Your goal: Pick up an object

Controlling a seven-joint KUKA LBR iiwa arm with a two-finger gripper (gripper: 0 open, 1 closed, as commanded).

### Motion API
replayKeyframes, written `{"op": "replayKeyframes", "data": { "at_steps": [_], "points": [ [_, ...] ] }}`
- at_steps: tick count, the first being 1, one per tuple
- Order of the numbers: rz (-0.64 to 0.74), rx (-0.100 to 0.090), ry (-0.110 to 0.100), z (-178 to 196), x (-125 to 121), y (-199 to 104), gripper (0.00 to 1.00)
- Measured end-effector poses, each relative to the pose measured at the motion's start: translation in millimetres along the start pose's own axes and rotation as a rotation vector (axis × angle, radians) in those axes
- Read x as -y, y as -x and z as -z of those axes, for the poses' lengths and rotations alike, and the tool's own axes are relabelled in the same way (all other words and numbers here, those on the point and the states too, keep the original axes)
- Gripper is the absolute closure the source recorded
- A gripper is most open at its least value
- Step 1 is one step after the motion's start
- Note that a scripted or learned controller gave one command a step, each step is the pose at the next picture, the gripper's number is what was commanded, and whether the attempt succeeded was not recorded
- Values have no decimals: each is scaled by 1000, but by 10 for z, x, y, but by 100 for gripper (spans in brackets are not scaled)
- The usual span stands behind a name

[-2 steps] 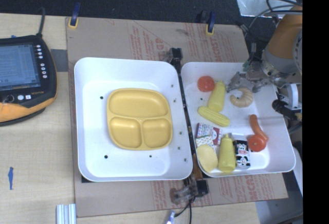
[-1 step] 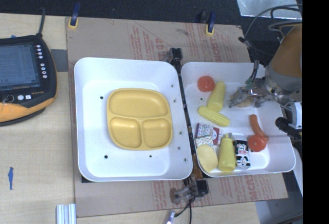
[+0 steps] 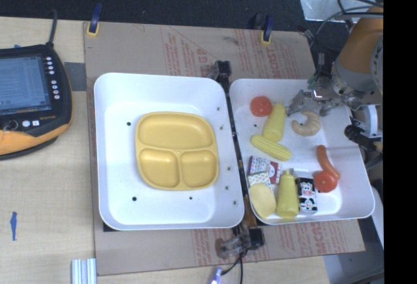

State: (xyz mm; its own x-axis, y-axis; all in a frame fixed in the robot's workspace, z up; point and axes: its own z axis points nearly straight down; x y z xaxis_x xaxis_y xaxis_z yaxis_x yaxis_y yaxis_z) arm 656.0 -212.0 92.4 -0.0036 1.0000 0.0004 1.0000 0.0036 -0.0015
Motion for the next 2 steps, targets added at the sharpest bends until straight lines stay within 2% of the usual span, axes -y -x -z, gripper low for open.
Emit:
{"op": "replayKeyframes", "data": {
  "at_steps": [1, 2],
  "points": [
    [2, 2, -2, -6, 537, -1, 0],
    [0, 1, 1, 883, 120, 0, 0]
  ]
}}
